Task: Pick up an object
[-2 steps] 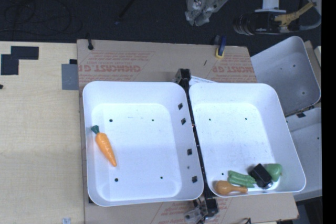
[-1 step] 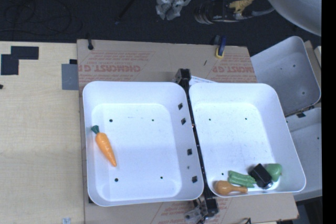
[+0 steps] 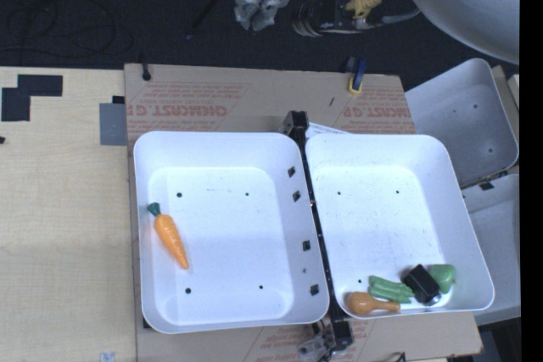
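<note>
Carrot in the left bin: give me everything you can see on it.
The carrot is a small toy, orange body with a dark green stub for the top, smooth and plastic-looking. It lies flat on the floor of the left bin, near the bin's left wall, about halfway down. The green end points up and left in the view, the tip down and right. It looks whole. It rests alone on the floor, close to the wall; whether it touches the wall cannot be told.

- Bright, even overhead light floods the two shallow white plastic bins (image 3: 221, 150), nearly washing them out.
- Soft shadow under the orange toy carrot (image 3: 170, 240).
- Dark background; focus slightly soft.
</note>
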Motion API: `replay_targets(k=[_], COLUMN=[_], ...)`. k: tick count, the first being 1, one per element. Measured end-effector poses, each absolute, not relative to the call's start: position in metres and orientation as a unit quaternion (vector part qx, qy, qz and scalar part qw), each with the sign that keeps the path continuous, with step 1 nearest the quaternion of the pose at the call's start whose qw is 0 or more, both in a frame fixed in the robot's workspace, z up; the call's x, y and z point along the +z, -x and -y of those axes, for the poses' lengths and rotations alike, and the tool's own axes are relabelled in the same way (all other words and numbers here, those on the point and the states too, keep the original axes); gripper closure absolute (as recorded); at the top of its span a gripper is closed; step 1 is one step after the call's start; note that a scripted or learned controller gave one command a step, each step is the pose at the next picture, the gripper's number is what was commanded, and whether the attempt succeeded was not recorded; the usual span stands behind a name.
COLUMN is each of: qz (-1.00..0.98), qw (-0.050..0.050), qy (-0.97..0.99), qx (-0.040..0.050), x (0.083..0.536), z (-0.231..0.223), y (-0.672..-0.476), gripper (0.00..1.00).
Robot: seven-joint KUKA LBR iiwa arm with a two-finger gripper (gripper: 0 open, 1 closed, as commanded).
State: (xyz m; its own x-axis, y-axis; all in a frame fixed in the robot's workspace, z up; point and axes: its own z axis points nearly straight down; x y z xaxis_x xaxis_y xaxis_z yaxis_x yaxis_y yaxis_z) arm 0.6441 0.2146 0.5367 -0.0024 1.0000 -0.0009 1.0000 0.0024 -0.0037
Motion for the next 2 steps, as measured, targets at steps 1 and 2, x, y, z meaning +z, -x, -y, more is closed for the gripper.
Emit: replay_targets(k=[1,2], qz=[0.708,0.707], qw=[0.004,0.002], qy=[0.706,0.707], qx=[0.0091,0.0045], x=[0.298,0.240], z=[-0.242,-0.244], y=[-0.642,-0.642], gripper=[1.00,1.00])
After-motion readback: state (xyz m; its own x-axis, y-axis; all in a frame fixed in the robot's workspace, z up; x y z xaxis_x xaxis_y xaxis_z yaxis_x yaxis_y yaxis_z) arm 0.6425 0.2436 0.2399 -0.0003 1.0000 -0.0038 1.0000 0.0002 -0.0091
